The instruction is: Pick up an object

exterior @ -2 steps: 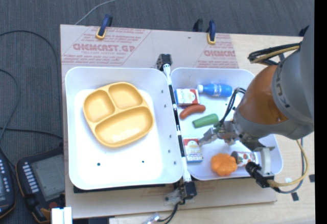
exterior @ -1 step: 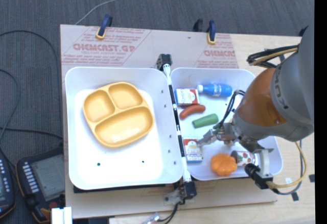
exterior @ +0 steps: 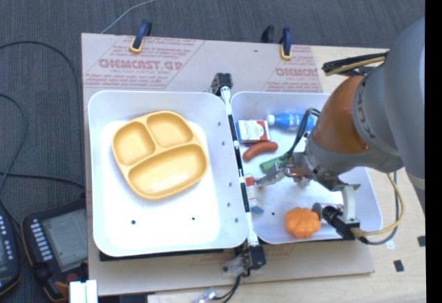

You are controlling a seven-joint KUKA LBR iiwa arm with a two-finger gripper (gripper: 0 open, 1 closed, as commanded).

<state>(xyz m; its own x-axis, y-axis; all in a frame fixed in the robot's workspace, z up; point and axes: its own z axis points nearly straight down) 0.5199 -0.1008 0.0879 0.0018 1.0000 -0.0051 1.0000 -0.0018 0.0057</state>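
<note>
Gripper (exterior: 280,172) hangs low over the right bin (exterior: 369,208), near its left wall beside the sausage (exterior: 260,150), apparently choosing; whether its grip is spread, I cannot tell.

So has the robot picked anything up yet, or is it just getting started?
Nothing looks picked up yet. The orange toy, the hot dog, the small red box and the bottle all lie in the right bin. The gripper is low over that bin, near the hot dog, so a grab seems in hand. Gripping and lifting are left. The yellow tray sits in the left bin.
</note>
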